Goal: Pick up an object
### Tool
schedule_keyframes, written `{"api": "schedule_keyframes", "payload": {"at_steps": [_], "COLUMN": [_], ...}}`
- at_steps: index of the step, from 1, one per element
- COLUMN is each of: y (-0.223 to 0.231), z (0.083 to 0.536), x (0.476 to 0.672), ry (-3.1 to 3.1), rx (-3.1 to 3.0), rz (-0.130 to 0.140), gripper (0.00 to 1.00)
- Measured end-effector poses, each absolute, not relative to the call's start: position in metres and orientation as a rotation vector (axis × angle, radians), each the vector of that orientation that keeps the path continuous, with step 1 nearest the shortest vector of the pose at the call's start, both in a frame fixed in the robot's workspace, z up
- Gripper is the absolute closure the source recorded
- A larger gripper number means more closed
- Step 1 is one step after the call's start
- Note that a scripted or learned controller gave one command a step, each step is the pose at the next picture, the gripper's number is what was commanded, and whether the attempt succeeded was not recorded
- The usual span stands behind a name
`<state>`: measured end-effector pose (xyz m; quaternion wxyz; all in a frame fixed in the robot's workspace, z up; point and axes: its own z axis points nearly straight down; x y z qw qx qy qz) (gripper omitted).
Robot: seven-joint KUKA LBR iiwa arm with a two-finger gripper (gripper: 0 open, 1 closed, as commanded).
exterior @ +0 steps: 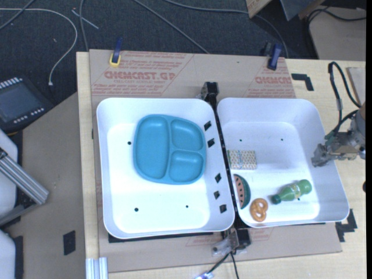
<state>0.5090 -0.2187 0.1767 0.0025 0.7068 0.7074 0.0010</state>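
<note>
The gripper (323, 156) sits at the right bin's (302, 112) right rim — finger state unreadable; green bottle (292, 192), pretzel (258, 209), watermelon slice (241, 190) lie well apart inside; left bin (116, 173) holds a blue divided plate (170, 149).

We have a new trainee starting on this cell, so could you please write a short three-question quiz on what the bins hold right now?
1. True or false: the blue divided plate lies in the right bin.
2. Multiple choice: which item lies nearest the front right corner of the right bin? A) the green bottle B) the watermelon slice C) the patterned sponge
3. Fill in: the pretzel lies between the watermelon slice and the green ____.

Key: 1 false, it lies in the left bin; 2 A; 3 bottle.
</note>
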Motion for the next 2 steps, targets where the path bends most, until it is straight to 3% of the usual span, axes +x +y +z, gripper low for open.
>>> {"api": "schedule_keyframes", "payload": {"at_steps": [1, 2], "y": [-0.215, -0.215], "z": [0.239, 0.261], "x": [0.515, 0.516], "ry": [2.219, 2.220], "rx": [2.213, 2.216], "rz": [0.005, 0.003], "gripper": [1.00, 1.00]}}
